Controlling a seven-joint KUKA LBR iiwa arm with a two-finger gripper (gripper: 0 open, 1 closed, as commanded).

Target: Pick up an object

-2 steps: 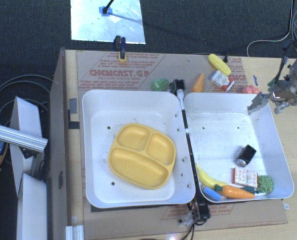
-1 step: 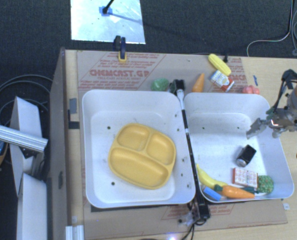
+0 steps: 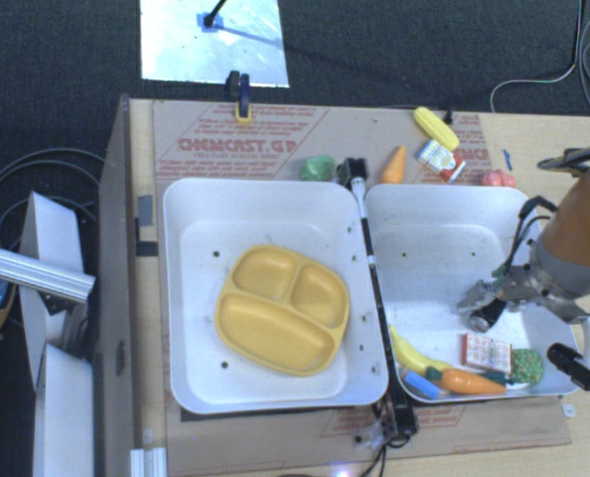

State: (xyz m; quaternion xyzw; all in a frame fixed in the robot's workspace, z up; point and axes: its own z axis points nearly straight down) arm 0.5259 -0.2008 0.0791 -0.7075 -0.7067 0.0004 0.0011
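Note:
My gripper (image 3: 482, 309) hangs low over the right bin (image 3: 424, 237), near the middle of its right half. Along that bin's front edge lie a yellow banana (image 3: 412, 351), a small blue piece (image 3: 421, 386), an orange carrot (image 3: 474, 382), a red and white packet (image 3: 487, 352) and a green round item (image 3: 527, 366). The gripper sits just above and left of the packet. Nothing shows in its grasp.
The left bin (image 3: 201, 266) holds a yellow divided plate (image 3: 281, 308). Behind the bins on the cardboard lie a green item (image 3: 318, 169), a small carrot (image 3: 394, 165), a yellow piece (image 3: 436, 127), a red and white packet (image 3: 441, 159) and a pink item (image 3: 494, 179).

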